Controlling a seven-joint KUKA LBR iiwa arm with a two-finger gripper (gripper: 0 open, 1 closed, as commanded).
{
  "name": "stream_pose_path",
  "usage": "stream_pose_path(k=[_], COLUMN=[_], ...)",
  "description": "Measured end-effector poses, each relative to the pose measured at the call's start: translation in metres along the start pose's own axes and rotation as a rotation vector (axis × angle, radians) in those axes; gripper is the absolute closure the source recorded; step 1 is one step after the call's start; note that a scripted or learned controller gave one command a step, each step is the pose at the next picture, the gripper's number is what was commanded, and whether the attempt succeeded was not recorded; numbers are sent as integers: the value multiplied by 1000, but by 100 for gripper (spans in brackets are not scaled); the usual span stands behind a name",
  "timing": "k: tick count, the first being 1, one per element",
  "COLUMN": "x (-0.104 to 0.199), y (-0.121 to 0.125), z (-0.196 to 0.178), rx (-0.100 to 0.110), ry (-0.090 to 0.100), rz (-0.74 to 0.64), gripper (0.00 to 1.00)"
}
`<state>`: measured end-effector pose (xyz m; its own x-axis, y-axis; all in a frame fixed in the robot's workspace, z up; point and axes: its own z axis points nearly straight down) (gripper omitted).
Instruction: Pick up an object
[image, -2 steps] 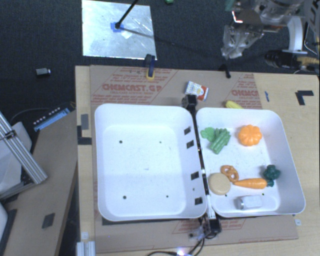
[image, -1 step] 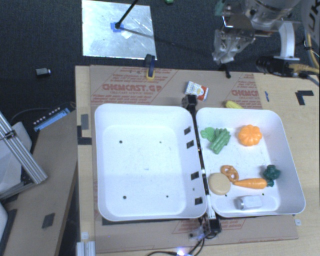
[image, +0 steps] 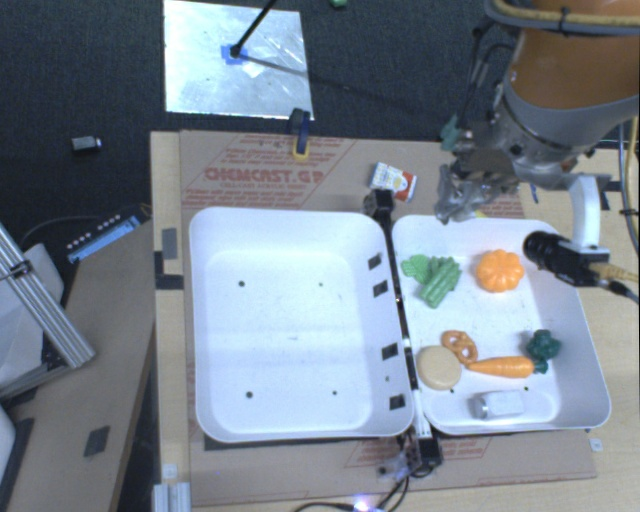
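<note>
Nearest edge: I'm looking at the right bin (image: 590, 400), and a small white-grey can (image: 498, 404) is lying on its side by the near wall.
Just behind it: a round beige cookie (image: 439, 367) is sitting by the divider, a pretzel (image: 460, 345) is touching its far side, and a carrot (image: 500, 367) is lying lengthwise with its dark green top (image: 543, 347) pointing right.
Middle of the bin: I'm seeing a green leafy vegetable (image: 434, 276) and an orange pumpkin (image: 499, 270) side by side, apart from each other.
Left bin: the left bin (image: 290, 320) is sitting beside the right one, their walls touching.
Arm: the arm (image: 570, 70) is reaching in from the right, its orange band showing high up.
Tool: the tool (image: 458, 208) is hanging over the far rim of the right bin, beyond the green vegetable and touching nothing; I cannot tell how it is set.
Far side: a small red-and-white carton (image: 392, 180) is resting on the cardboard-covered surface (image: 260, 175) behind the bins.
</note>
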<state>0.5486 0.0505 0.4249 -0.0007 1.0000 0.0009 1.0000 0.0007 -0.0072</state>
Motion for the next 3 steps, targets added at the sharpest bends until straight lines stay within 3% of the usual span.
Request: stream_pose_path(k=[1, 2, 3], x=[7, -16, 32], y=[42, 83, 33], z=[-2, -31, -18], rx=[-11, -15, -7], ry=[-2, -2, 1], rz=[-3, 1, -8], gripper=[100, 100, 100])
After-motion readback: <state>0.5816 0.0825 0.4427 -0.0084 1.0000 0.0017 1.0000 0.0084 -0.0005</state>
